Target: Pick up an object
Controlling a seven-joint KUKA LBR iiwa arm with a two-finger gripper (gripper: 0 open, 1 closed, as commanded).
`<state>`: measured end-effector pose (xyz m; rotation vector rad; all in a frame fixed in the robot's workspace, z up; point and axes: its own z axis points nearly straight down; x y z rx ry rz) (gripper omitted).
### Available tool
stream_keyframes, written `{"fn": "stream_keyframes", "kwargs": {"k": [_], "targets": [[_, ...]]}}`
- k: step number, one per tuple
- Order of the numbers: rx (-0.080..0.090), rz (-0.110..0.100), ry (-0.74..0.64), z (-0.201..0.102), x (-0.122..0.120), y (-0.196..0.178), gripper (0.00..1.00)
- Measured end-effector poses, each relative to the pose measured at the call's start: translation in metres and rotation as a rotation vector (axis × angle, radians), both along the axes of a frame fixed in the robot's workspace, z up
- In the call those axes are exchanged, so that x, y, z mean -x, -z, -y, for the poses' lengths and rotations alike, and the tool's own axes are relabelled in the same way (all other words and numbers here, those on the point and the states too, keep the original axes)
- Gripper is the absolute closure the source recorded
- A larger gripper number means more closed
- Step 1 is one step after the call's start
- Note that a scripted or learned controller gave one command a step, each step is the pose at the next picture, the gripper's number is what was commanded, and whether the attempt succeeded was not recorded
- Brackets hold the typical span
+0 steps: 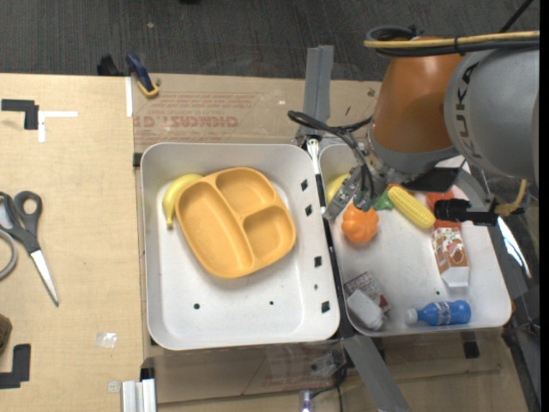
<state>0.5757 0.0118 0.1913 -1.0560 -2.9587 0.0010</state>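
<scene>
Two white bins side by side, left bin [171, 307] bearing a yellow divided plate [236, 221] with a banana [176, 194] tucked against its far-left rim, right bin [403, 269] crowded with small things. Down at the right bin's far-left corner, just above an orange pepper-like toy [360, 224], gripper [350, 194] at the end of the grey-and-orange arm [446, 101]. Cannot tell the state of the jaws: too small and too tangled with cable and shadow to read as open or closed, and nothing plainly seen between them. Likely target, as a judgement: that orange toy, touching or nearly touching the tool's tip. Best done by centring over the toy's round body rather than its green stem, coming straight down, and closing across the widest part so as not to squeeze it out sideways. Worth minding the bin wall just beside on the left and the corn cob [410, 208] just beside on the right; either could block one side or get dragged along. Well apart, and no hindrance: carton [451, 256], blue bottle [442, 313], crumpled wrapper [364, 297]. Lift slowly and confirm the toy rises with the tool before carrying off.
</scene>
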Motion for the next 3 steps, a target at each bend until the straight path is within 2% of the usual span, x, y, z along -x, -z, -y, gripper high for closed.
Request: {"fn": "stream_keyframes", "kwargs": {"k": [1,2,3], "targets": [[0.001,0.004,0.025,0.007,-0.053,-0.102,1.00],[0.001,0.002,0.025,0.007,-0.053,-0.101,0.00],[0.001,0.000,0.078,0.088,-0.027,-0.017,0.00]]}}
